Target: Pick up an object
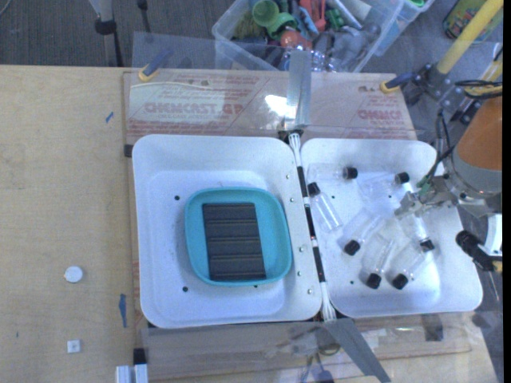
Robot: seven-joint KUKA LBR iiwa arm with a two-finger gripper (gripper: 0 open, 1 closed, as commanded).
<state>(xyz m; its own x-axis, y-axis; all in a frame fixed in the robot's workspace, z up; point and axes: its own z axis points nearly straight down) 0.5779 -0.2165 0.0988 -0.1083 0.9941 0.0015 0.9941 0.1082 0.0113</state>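
Observation:
Several clear plastic vials with black caps lie scattered in the right bin (455,294). One vial (326,210) lies near the bin's left wall, and a cluster of vials (383,254) sits toward the front. A teal tray (275,238) rests in the left bin (160,214) and holds a dark ridged block (233,242). My gripper (417,200) hangs low over the right side of the right bin, just above the clear vials there. The grey arm with its orange band (485,138) comes in from the right edge.
A clear tub of colourful toys (319,14) stands behind the bins, with a taped cardboard sheet (207,106) in front of it. A small white disc (73,274) lies on the wooden bench at left. Cables and a yellow pole (471,30) crowd the back right.

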